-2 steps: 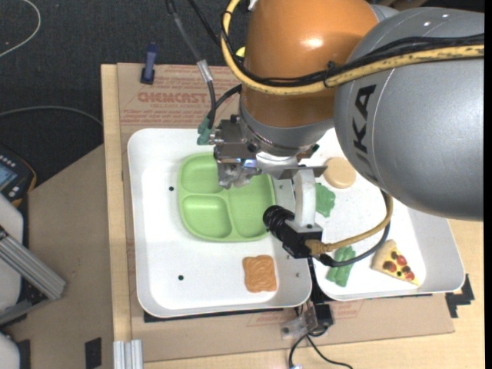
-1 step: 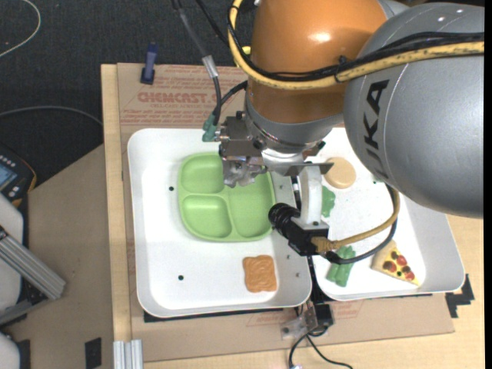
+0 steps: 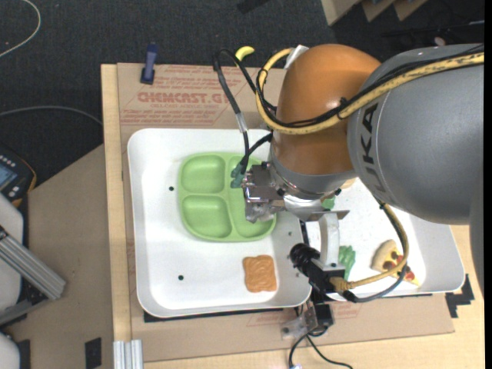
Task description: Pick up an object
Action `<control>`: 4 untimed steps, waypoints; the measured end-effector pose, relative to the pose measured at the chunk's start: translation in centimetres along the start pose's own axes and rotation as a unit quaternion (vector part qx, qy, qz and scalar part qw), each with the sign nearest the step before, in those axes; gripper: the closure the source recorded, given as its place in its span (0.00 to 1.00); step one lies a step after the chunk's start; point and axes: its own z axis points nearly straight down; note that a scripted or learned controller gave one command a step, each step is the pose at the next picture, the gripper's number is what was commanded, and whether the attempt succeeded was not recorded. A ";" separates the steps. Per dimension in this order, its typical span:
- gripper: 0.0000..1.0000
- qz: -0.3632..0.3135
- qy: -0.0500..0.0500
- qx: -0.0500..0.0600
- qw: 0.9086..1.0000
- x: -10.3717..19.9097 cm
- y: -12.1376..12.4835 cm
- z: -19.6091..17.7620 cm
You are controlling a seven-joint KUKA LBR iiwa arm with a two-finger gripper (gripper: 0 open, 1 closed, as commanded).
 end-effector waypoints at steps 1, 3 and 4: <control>1.00 -0.001 0.003 -0.011 1.000 -4.5 0.3 -8.5; 1.00 -0.004 0.002 -0.008 1.000 2.4 1.8 -14.8; 1.00 0.003 0.001 -0.002 1.000 -7.8 0.0 -9.5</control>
